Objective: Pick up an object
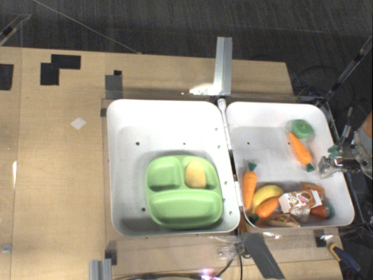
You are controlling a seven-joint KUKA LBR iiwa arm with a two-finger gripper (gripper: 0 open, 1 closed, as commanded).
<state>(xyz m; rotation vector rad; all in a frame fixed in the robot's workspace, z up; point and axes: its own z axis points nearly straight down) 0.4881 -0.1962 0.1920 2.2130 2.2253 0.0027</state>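
Note:
The right bin (262, 127) holds several toy foods. An orange carrot (300, 149) lies near a round green piece (301, 128) at the back right. Another carrot (249, 186), a yellow banana (267, 192), a small orange piece (266, 207) and a printed snack packet (300, 202) crowd the front edge. My gripper (327, 167) hovers at the bin's right rim, just right of the back carrot's tip and above the packet. I see nothing in it.
The left bin (134, 133) bears a green divided plate (180, 206) with a yellow round fruit (196, 174) in its right compartment. A metal post (224, 66) stands behind the seam between the bins. Bare wooden bench lies to the left.

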